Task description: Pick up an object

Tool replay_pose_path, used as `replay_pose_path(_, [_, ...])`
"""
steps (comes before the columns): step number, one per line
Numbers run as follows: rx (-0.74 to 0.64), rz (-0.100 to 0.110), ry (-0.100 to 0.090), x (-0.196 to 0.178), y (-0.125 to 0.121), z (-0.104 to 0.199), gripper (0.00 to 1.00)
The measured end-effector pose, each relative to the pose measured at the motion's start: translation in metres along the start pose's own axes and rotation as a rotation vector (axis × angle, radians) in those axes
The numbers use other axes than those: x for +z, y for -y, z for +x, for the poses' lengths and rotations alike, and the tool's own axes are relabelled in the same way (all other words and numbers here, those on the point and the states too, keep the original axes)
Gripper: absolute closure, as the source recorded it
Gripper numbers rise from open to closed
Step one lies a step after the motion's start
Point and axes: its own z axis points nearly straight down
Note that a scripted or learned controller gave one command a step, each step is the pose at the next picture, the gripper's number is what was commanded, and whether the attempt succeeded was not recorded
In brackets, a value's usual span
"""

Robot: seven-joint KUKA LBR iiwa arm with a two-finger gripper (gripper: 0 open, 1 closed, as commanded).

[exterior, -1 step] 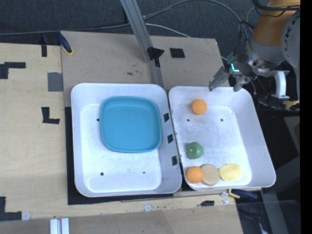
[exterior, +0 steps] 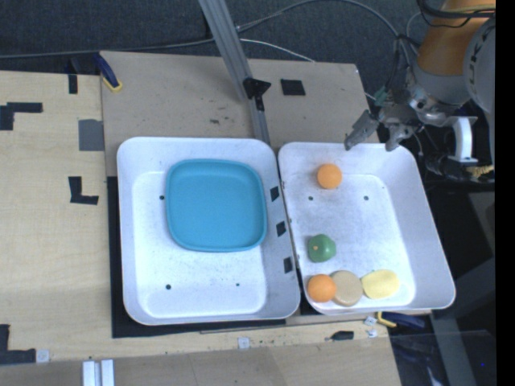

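My jaws (exterior: 374,137) hang spread, with nothing between them, above the far rim of the right bin (exterior: 426,215), at its upper right corner, so I have picked up nothing yet. Reading the desk (exterior: 48,215) from left to right: the left bin (exterior: 133,215) carries a light blue square plate (exterior: 216,205) lying flat near its middle, and just beside it, past the shared wall, the right bin holds five small things. A green ball (exterior: 322,248) sits by that bin's left wall; near the front rim an orange ball (exterior: 321,288), a beige round piece (exterior: 347,288) and a yellow lumpy piece (exterior: 380,284) lie in a row, each touching its neighbour. Alone near the far rim lies a second orange ball (exterior: 328,176), well apart from the others. That one is my likeliest target: it lies to the left of my jaws and a little nearer the camera, closer than anything else, with clear floor all round it. Being round, it has no long axis, so I judge that no wrist turn is needed, only a short shift left and a descent.
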Motion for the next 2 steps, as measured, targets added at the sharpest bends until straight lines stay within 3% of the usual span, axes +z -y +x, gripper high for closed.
replay_pose_path(2, [0.0,0.005,-0.001,0.124,-0.001,0.008,0.0])
